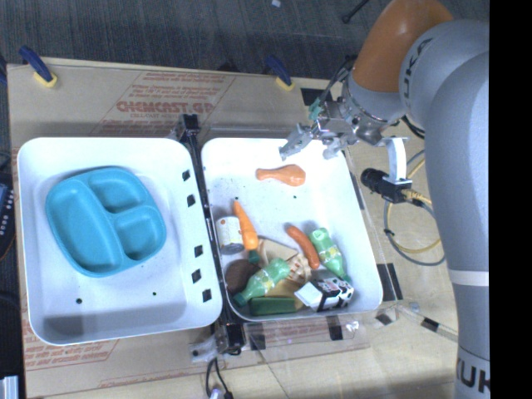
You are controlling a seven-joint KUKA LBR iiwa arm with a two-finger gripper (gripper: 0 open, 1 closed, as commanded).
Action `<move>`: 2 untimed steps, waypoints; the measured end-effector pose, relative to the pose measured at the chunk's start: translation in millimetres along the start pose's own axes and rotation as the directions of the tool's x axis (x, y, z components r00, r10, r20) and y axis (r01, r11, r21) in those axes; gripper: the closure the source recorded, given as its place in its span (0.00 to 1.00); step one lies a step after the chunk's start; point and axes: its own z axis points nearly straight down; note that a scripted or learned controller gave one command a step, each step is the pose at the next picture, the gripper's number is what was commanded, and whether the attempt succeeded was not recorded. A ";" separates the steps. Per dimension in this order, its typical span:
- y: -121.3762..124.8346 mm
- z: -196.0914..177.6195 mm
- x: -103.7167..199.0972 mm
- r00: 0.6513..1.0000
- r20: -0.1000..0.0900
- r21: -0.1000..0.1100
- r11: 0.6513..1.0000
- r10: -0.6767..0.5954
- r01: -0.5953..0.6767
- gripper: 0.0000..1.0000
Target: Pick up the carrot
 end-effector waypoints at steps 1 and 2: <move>-57.4 109.4 54.5 0.993 0.005 0.000 0.993 -0.121 0.121 0.00; -98.4 124.3 57.5 0.999 0.022 -0.029 0.999 0.038 -0.038 0.00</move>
